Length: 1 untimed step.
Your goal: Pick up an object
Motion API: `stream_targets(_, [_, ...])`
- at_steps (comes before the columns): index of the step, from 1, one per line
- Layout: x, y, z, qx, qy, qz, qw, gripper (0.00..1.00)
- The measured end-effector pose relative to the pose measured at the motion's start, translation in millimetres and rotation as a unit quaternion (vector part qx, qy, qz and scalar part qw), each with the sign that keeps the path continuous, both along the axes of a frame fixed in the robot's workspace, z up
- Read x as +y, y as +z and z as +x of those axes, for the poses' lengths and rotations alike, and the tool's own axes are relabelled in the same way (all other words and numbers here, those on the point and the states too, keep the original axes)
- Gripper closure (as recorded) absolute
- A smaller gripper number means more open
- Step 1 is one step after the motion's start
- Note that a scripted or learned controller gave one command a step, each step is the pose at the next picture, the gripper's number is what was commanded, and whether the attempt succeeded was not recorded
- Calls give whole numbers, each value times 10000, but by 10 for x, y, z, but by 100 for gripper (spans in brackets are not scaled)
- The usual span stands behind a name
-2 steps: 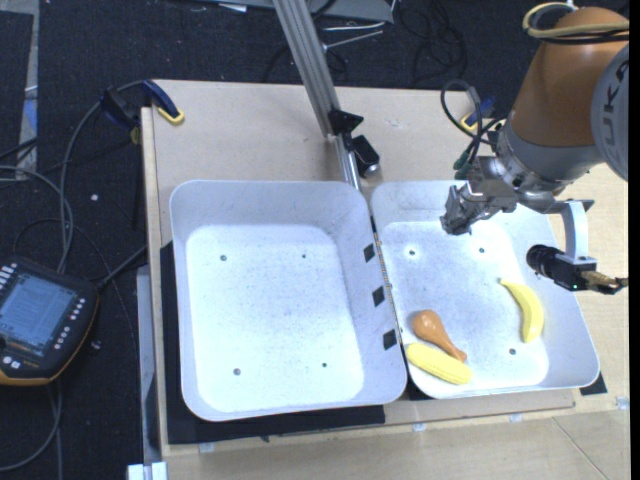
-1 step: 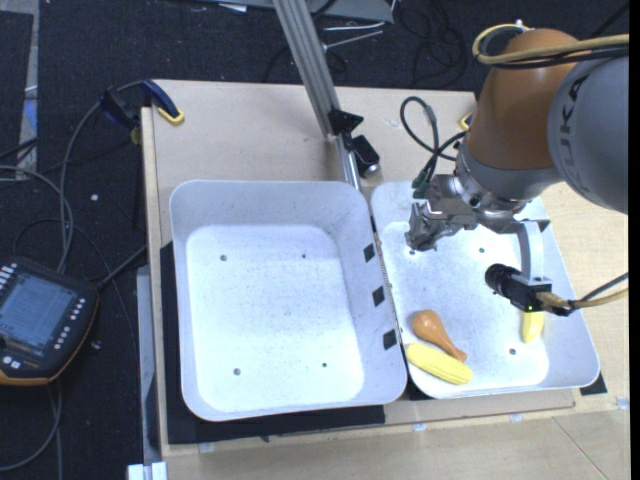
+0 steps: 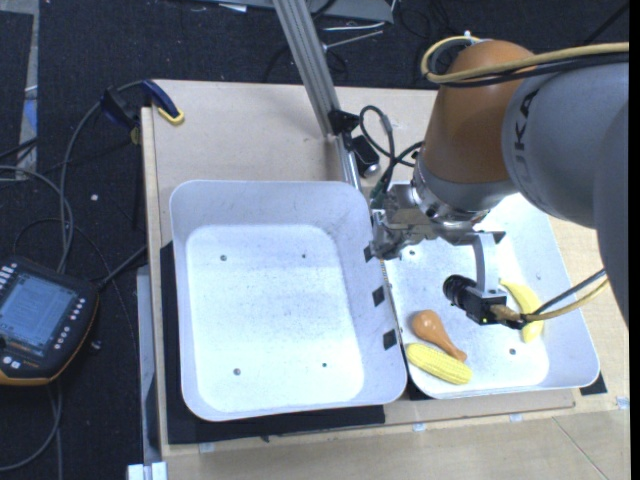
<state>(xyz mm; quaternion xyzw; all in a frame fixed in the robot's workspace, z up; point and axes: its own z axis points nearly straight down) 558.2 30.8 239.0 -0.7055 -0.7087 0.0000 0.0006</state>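
Gripper by right bin left wall

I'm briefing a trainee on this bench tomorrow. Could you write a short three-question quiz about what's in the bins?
1. True or false: the corn cob lies in the left bin.
2. Which lies nearest the corn cob? A) banana B) orange gourd C) gripper
3. Fill in: the arm hangs over the ____ bin.
Key: 1 false, it lies in the right bin; 2 B; 3 right.
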Motion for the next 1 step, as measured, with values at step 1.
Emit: stream_targets(1, [479, -114, -156, 1, -7, -1, 10000, 100])
